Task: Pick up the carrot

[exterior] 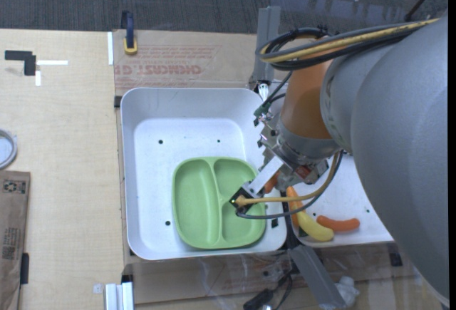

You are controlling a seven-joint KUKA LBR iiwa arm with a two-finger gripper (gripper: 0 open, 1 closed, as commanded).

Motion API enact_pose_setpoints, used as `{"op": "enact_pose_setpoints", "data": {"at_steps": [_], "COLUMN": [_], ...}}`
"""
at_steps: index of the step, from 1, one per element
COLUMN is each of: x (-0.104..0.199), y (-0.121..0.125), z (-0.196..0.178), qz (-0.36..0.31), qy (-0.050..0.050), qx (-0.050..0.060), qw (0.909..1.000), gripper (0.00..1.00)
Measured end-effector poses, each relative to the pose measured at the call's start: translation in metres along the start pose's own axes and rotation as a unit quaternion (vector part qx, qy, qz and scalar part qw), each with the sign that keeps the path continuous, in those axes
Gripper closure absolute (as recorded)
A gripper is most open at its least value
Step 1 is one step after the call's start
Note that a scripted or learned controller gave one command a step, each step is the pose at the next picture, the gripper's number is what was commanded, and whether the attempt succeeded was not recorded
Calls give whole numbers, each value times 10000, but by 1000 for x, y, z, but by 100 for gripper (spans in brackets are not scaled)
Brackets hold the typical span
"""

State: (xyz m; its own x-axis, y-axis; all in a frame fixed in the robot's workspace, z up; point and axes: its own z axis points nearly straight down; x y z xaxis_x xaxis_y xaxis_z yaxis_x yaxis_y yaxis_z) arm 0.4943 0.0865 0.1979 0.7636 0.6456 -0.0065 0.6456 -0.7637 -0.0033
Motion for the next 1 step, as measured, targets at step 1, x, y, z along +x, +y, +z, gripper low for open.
{"op": "enact_pose_setpoints", "data": {"at_steps": [1], "x": [-1], "y": [1], "z": [-8], "qz": [0], "qy": [-21], "qx": [6], "qw": [10000], "gripper": [100]}}
